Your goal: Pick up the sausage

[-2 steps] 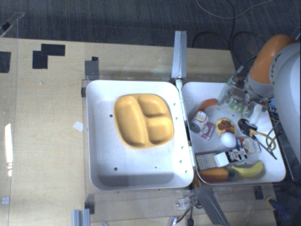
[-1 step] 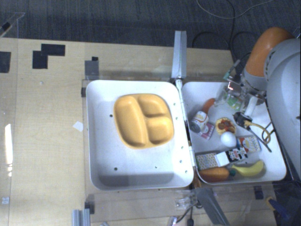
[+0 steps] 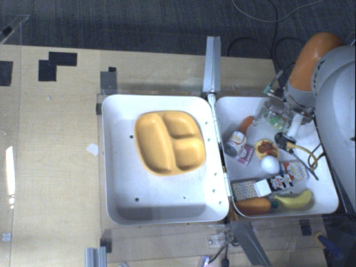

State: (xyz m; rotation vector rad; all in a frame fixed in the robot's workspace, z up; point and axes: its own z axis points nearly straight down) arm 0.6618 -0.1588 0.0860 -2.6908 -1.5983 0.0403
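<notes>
The sausage [image 3: 253,206], a short orange-brown roll, lies at the near left corner of the right bin [image 3: 332,202]. Its right end touches a yellow banana [image 3: 295,199]. My gripper [image 3: 273,117] hangs over the far part of the same bin, well away from the sausage and across most of the bin from it. Nothing shows in its grasp. A small orange-red thing [image 3: 247,122] lies just left of the gripper.
A patterned flat box [image 3: 251,189] lies right behind the sausage. Further back sit a white egg [image 3: 269,164], a small can [image 3: 236,142], a round pizza-like toy [image 3: 266,147] and small packets [image 3: 295,170]. The left bin [image 3: 119,193] holds a yellow divided plate [image 3: 169,141].
</notes>
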